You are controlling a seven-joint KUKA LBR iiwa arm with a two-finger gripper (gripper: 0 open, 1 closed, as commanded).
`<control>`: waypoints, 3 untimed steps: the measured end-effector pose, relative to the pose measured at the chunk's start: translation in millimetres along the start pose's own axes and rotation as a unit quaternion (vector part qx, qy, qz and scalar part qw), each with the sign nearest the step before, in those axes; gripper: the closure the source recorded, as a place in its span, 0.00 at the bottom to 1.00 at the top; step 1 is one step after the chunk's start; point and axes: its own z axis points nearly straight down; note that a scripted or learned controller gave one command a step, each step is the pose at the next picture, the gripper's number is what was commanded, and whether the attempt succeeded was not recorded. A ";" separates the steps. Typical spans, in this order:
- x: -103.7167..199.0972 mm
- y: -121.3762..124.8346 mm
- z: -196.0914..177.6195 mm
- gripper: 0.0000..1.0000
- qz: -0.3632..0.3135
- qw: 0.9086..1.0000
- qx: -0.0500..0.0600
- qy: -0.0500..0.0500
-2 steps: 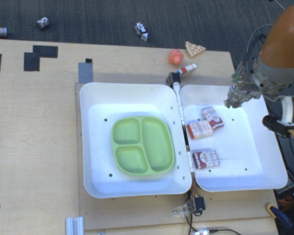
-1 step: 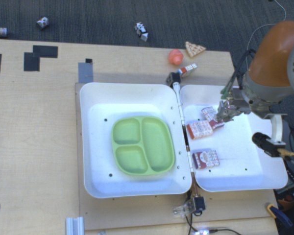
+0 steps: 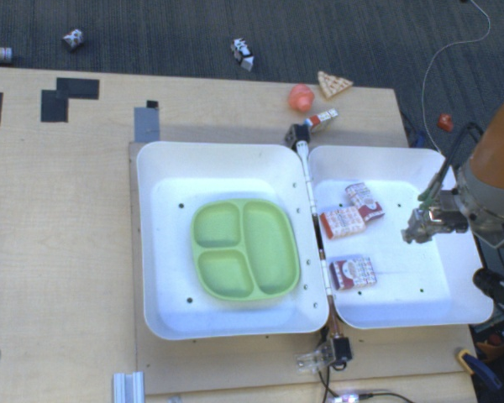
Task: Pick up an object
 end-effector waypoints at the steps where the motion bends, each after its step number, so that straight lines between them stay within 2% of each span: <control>1: -27.5 75.2 -18.3 1.00 -0.001 1.000 -0.001 0.000; 2: -4.7 9.1 -14.9 1.00 0.000 1.000 0.000 0.000; 3: 63.3 -7.9 -11.6 1.00 -0.001 1.000 0.000 0.001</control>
